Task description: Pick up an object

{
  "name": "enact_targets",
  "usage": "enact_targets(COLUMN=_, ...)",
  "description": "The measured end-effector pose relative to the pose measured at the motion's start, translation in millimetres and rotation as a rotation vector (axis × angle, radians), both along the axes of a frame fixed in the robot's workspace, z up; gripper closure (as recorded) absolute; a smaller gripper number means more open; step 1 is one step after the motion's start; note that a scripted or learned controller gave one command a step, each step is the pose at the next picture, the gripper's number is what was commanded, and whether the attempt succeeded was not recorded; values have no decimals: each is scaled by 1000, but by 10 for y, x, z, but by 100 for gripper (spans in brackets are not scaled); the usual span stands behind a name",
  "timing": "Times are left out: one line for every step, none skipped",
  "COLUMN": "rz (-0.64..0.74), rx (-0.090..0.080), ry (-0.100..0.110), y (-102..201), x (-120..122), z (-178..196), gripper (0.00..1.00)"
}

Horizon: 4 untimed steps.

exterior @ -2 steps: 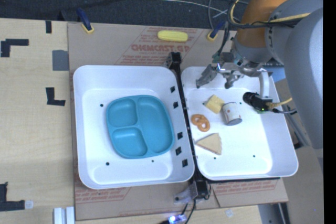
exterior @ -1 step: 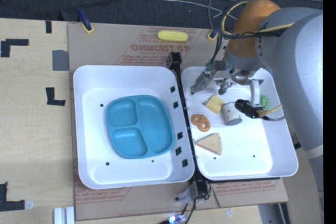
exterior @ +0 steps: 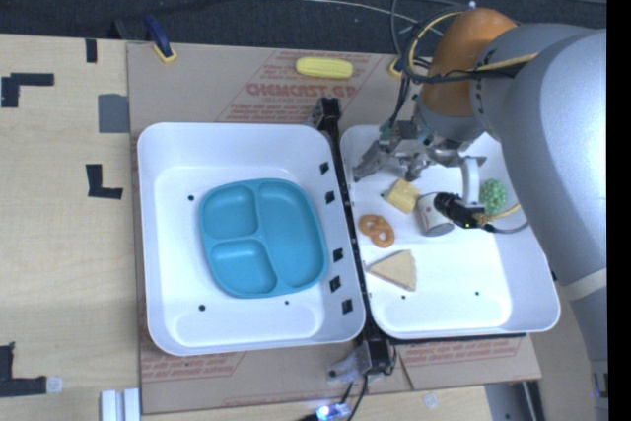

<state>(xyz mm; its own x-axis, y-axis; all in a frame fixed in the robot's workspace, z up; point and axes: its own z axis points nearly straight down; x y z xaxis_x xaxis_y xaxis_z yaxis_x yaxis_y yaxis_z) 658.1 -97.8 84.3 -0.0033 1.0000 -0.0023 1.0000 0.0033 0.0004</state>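
My gripper [exterior: 385,169] hangs over the back left part of the right bin [exterior: 493,306], under the orange wrist band. Its two fingers stand apart, so it is open, and nothing sits between them. A yellow cheese-like block [exterior: 401,196] lies just in front of the right finger, close to it; I cannot tell whether they touch. In front of that lie a pretzel [exterior: 376,230] and a tan wedge of bread [exterior: 394,269]. A grey can [exterior: 431,214] lies on its side right of the block. A green broccoli-like piece [exterior: 493,194] sits further right, partly behind a black cable.
The left bin [exterior: 168,163] holds a blue divided plate [exterior: 262,238]. A black divider [exterior: 340,212] runs between the bins. A yellow banana-like toy [exterior: 323,67] lies on the cardboard behind the bins. The big grey arm [exterior: 562,143] covers the right bin's right side.
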Motion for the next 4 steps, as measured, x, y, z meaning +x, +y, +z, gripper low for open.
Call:
enact_targets(rz=1, rx=0, ry=1, y=6, x=2, z=106, gripper=100)
enact_targets(rz=-3, rx=2, ry=-1, y=-13, x=-85, z=672, gripper=100)
enact_targets(rz=-1, rx=2, ry=-3, y=56, x=-112, z=1276, gripper=100)
enact_targets(rz=-3, rx=3, ry=-1, y=59, x=-107, z=1518, gripper=100)
